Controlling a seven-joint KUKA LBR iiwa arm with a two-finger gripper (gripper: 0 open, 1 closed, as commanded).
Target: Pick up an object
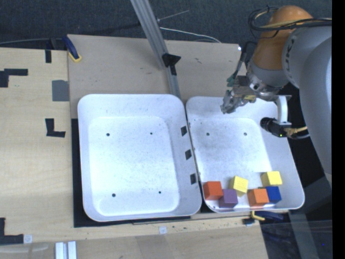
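Several small blocks lie along the near edge of the right bin point(215, 112): an orange block point(212, 190), a purple block point(229, 197), a yellow block point(240, 184), a second orange block point(257, 197), a blue block point(273, 193) and another yellow block point(271, 178). My gripper point(228, 106) hangs over the far edge of the right bin, well away from the blocks, and nothing shows between its fingertips.
The left bin point(89, 108) sits beside the right one, with black clips along the shared rim. A slanted metal pole point(151, 26) rises behind the bins. A black cable connector point(272, 126) hangs at the right bin's right side.
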